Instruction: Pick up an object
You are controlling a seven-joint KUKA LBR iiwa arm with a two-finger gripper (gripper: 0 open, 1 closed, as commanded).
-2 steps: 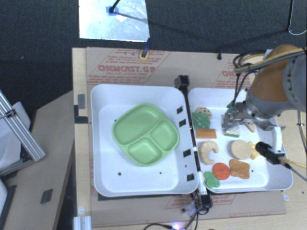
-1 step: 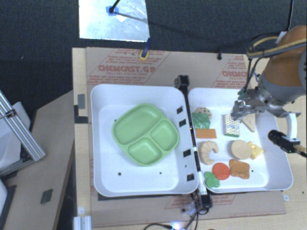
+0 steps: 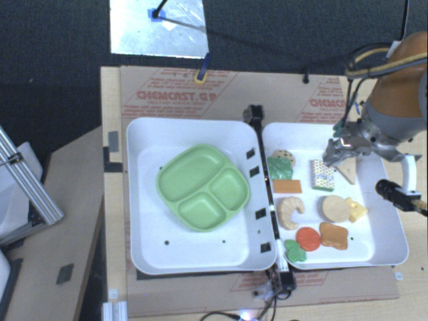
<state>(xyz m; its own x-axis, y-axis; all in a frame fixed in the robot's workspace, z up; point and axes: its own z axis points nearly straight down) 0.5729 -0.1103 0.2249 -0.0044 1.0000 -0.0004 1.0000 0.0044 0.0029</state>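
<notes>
One fixed camera looks down slantwise on both bins.

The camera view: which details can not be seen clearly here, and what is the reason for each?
- Gripper: in the camera view its fingers are small and dark, so open or shut cannot be told, nor whether it touches anything.
- Tan wedge piece: its upper part is covered by the gripper.
- Arm: cut off by the right edge.
- Green item at the right bin's near wall: too small to identify.
- Print on the checked block: too small.

green divided plate, left bin, cardboard sheet
</notes>
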